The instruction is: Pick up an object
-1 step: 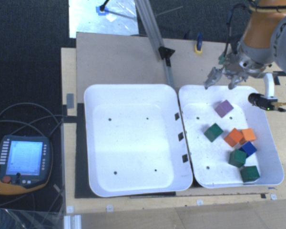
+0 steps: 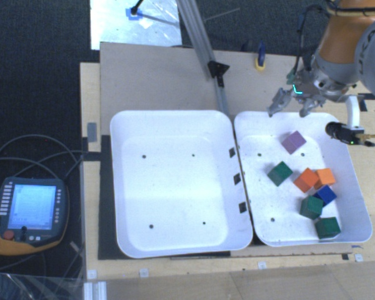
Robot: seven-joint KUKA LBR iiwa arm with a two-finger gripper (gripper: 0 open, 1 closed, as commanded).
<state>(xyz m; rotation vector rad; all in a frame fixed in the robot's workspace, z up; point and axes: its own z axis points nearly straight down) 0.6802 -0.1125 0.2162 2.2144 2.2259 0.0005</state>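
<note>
My hand (image 2: 293, 105) hangs over the far rim of the right bin (image 2: 352, 167), fingers spread open, nothing between them. It sits above the rim, not down among the blocks.

Risks, as I judge them:
- Straight descent from here likely lands on the bin's rim or the bare floor near the back wall. Closest target is the purple block (image 2: 294, 142), near but not under my hand, so I'd close on air.
- The purple block lies rotated; fingers not aligned to its faces could push it away or pinch a corner and drop it.
- The cluster is tight: orange block (image 2: 307, 180) touches a smaller orange block (image 2: 325, 177), with the blue block (image 2: 325, 194) just beside and a dark green block (image 2: 310, 206) against it. Open fingers going in there may come down on top of a neighbour, jam, or drag two at once.
- Another green block (image 2: 328, 227) sits near the bin's front corner; the wall may block one finger.
- The teal-green block (image 2: 279, 173) stands apart from the rest, the cleanest pick, I think.

Containers: right bin holds all seven blocks, mostly in its right half. Left bin (image 2: 175, 120) shows only small dark dots on its floor. Both sit side by side on the table (image 2: 156, 74), rims touching.
</note>
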